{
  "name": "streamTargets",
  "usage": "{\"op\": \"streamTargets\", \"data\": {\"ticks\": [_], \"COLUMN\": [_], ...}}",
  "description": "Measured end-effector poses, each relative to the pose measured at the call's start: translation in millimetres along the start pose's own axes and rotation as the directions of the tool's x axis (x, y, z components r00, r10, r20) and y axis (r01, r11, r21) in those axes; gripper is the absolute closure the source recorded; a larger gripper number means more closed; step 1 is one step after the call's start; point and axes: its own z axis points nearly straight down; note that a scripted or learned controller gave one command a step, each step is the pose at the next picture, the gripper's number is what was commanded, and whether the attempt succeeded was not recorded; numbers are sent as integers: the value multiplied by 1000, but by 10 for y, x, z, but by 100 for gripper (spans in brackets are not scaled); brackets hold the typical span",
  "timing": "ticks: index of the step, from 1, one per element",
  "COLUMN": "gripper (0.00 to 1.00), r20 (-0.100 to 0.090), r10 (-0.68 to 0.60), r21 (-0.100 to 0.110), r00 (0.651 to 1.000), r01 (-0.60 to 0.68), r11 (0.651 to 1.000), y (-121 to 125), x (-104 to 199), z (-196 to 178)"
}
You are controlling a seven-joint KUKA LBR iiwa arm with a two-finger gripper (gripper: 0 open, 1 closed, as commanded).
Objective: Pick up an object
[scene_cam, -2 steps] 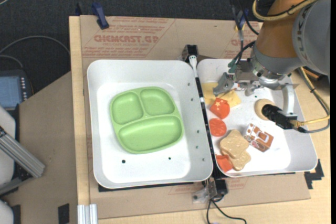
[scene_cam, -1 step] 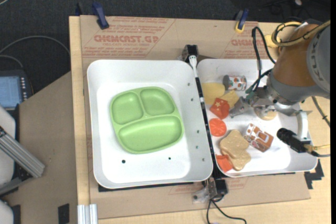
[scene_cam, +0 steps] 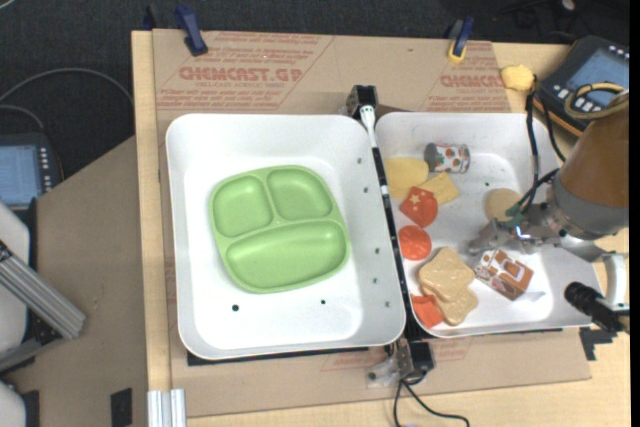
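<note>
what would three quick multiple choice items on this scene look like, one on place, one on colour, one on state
1. Where does the divided plate lie?
A. left bin
B. right bin
C. off the bench

2. What colour is that plate?
A. red
B. green
C. blue

3. Where is the gripper?
A. over the left bin
B. low in the right bin, among the toy food
C. raised above the cardboard

Key: 1 A, it sits in the left bin. 2 B, it is pale green. 3 B, it is beside the small carton.
</note>
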Motion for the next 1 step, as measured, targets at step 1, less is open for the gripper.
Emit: {"op": "streamTargets", "data": {"ticks": [1], "gripper": [0], "r20": [-2], "r10": [-11], "r21": [2], "r00": [1000], "r01": [11], "r11": [1000], "y": [-315], "x": [684], "z": [10]}}
